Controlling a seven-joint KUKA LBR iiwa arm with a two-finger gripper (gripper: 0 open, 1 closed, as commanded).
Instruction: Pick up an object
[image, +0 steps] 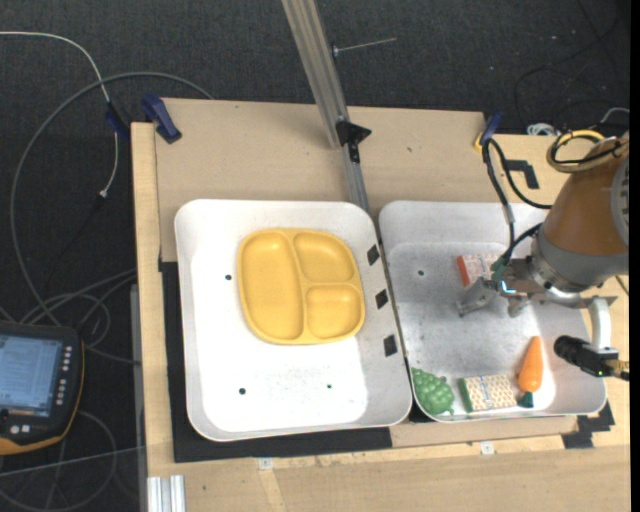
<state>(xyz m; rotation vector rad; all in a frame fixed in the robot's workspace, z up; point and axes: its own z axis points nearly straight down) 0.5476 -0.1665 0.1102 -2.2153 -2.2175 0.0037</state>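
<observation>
In the right bin (440, 330), my gripper (493, 303) hangs low over the middle of the floor. Its two grey fingers are spread open with bare bin floor between them. A small red and white packet (472, 267) lies just behind the left finger, apart from it. An orange carrot (531, 365) lies toward the front right. Along the front wall sit a green bumpy piece (432, 392) and a patterned flat box (490, 392).
The left bin (200, 330) holds a yellow divided plate (300, 285). A metal pole (325, 70) slants up from between the bins. Black clips (382, 298) line the shared wall. The grey arm with its orange band (585, 215) reaches in from the right.
</observation>
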